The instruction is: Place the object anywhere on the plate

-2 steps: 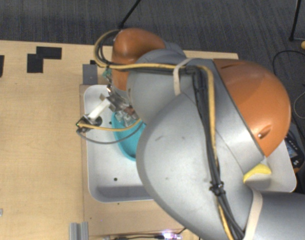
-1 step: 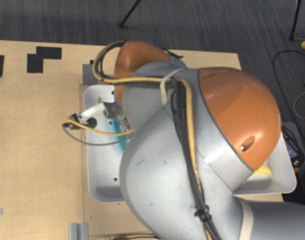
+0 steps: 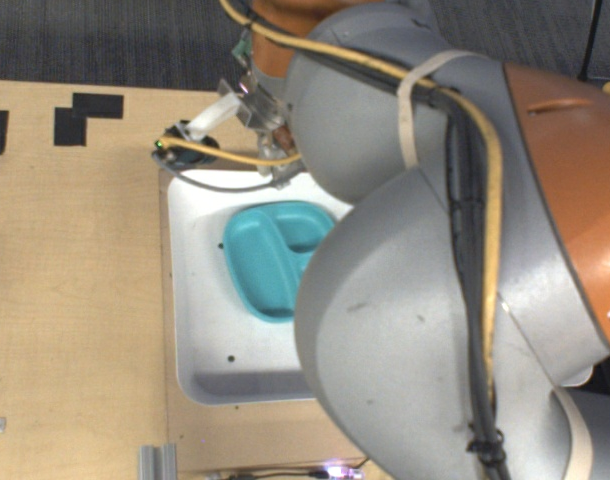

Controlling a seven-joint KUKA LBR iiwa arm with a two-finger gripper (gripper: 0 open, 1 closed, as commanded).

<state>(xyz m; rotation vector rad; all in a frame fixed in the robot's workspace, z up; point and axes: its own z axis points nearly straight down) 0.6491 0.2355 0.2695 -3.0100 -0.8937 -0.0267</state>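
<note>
A teal divided plate (image 3: 270, 263) lies in the white bin (image 3: 200, 318), with its right part hidden behind the arm. My gripper (image 3: 276, 164) hangs over the bin's far edge, just above the plate's far rim. The grey arm covers most of the view's right side and hides whatever lies beneath it. I see nothing held at the gripper.
The tan bench top (image 3: 75, 298) stretches to the left of the bin, with black marks (image 3: 85, 116) at its far edge. A small metal fitting (image 3: 157, 460) sits at the bench's near edge. The bulky arm (image 3: 435, 298) overhangs the bin's right half.
</note>
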